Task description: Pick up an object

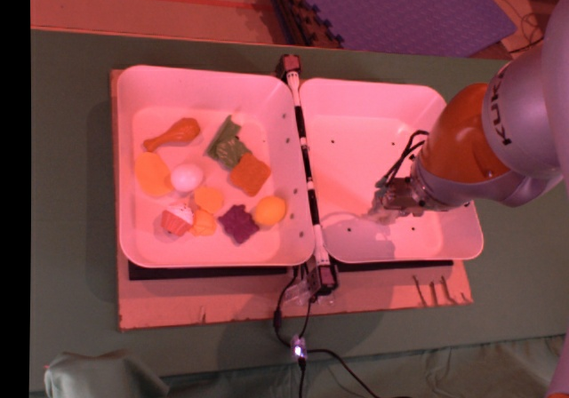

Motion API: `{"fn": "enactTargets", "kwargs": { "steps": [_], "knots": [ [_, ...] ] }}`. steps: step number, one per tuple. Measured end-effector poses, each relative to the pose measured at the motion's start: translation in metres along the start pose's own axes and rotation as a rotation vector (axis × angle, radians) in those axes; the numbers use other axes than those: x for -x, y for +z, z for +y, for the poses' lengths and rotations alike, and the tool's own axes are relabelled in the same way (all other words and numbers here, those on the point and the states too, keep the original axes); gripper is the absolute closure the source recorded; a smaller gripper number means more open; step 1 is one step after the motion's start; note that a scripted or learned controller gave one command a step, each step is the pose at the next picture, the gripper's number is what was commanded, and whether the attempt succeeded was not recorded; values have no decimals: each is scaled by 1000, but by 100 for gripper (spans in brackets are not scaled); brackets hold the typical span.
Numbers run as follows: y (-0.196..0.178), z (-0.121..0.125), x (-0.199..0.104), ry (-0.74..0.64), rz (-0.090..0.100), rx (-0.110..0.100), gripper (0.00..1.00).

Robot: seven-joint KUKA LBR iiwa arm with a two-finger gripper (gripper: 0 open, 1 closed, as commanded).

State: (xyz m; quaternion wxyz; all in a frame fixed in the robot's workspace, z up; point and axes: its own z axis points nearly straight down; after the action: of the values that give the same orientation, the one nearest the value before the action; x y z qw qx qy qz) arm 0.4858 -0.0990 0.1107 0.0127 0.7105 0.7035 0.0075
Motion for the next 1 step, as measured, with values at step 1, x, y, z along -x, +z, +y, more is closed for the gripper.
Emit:
{"fn": "enactTargets", "kwargs": {
  "steps": [1],
  "knots": [
    [-58,13,-2,-8,5,-19,100]
  ]
}}
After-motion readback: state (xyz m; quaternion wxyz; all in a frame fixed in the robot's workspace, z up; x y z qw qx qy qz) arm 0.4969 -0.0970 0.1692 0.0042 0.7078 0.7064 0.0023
